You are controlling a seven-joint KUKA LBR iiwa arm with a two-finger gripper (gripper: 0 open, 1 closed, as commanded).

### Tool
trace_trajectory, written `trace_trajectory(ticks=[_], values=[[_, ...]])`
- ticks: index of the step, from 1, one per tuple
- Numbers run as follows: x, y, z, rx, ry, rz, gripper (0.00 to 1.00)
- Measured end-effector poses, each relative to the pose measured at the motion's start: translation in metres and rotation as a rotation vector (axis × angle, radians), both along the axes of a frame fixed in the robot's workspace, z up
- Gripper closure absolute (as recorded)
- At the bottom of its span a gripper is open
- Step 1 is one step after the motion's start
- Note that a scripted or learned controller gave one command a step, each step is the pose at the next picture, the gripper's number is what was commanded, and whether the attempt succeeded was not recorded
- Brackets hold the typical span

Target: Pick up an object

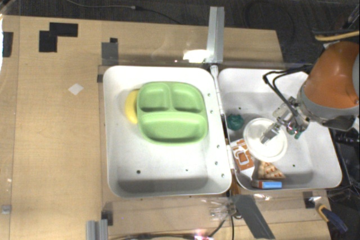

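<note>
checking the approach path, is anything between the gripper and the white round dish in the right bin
Nothing visible does. The gripper is already directly over the white round dish in the right bin.

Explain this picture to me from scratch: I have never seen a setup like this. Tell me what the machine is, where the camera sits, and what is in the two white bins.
One camera looks down at a slant on a wooden bench holding two shallow white bins. The machine is a robot arm, grey and orange, reaching in from the right. Its tool hovers over a clear round lid in the right bin. Whether it grips anything cannot be judged here. That bin also holds a small teal thing, an orange-and-white packet and a few snack-like items. The left bin holds a green divided plate with something yellow tucked under its left edge.
</note>
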State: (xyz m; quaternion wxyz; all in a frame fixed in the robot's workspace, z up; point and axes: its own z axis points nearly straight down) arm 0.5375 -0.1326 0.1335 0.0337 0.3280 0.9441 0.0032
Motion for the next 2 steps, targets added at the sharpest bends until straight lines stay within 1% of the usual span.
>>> trace_trajectory(ticks=[1,2], values=[[0.000,0.001,0.000,-0.002,0.001,0.046,0.00],[-0.016,0.064,0.056,0.011,0.058,0.148,0.00]])
